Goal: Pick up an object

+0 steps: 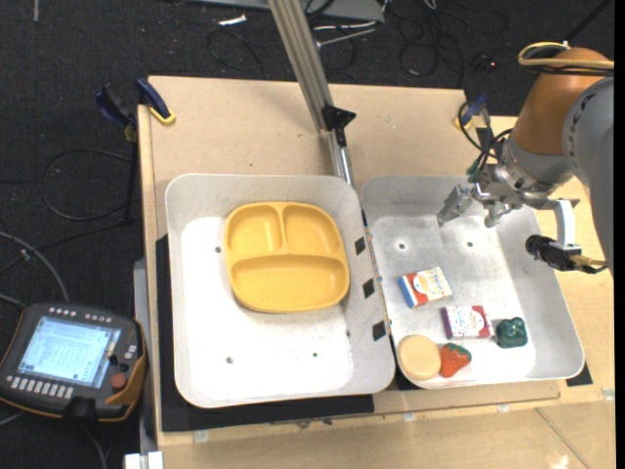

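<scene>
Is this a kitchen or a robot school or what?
Most likely a robot lab, not a kitchen. A robot arm reaches over two white bins on a bench, a handheld control screen lies nearby, and cables trail on the dark floor. The food looks like toys.

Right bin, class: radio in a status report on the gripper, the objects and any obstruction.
Gripper open, jaws spread, above right bin far end. Nothing held. Small carton, purple box, green toy, round piece, red piece lie nearer. Path unobstructed.
</scene>
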Controlling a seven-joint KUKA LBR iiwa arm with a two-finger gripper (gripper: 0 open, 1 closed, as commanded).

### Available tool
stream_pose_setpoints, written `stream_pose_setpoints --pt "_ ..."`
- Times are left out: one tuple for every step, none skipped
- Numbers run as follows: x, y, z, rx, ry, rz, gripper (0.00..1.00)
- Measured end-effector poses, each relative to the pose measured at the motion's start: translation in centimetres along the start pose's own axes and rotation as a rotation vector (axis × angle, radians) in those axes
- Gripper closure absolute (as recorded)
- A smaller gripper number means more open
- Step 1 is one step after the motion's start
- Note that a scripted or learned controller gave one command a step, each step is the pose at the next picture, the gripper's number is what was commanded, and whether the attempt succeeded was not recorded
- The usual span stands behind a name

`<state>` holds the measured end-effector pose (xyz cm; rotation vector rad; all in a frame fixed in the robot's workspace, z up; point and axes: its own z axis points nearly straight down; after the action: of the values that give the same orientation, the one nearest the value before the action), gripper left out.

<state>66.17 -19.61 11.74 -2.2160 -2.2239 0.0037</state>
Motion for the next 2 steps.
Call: stream_pose_setpoints --pt "0.0 0.2 -1.4 -0.006 -0.002 -0.001 1.0" --pt "-0.9 0.3 -7.4 -0.011 -0.003 0.003 1.0"
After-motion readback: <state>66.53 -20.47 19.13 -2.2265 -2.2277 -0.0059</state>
